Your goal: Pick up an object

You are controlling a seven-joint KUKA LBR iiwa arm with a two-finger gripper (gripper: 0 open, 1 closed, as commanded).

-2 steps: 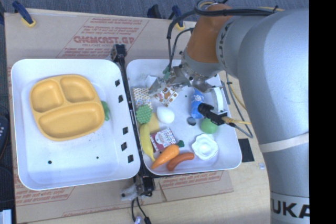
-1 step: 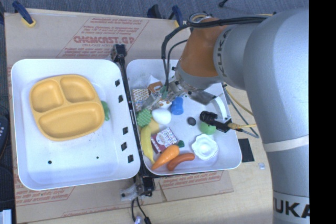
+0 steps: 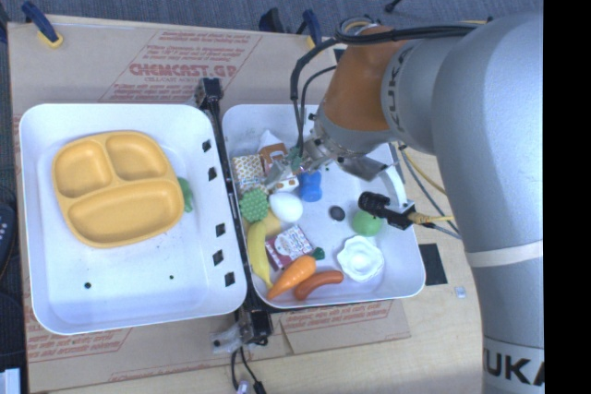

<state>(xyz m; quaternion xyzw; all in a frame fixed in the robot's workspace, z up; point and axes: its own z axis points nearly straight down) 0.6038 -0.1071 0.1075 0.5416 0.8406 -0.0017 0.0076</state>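
The right bin (image 3: 406,265) holds a crowd of toy foods. My gripper (image 3: 300,163) is low over its upper middle, beside a small brown box (image 3: 273,159) and just above a blue cup (image 3: 310,188). A white egg (image 3: 285,208) lies below the cup, with a green piece (image 3: 254,202) to its left. A checked cracker (image 3: 247,171) sits near the bin's left wall. Nothing can be seen held in the gripper.
Along the front of the right bin lie a banana (image 3: 258,251), a red and white packet (image 3: 292,243), a carrot (image 3: 292,275), a sausage (image 3: 319,283) and a white cup (image 3: 360,258). A green ball (image 3: 366,223) sits right. The left bin (image 3: 138,291) bears a yellow divided plate (image 3: 118,187).
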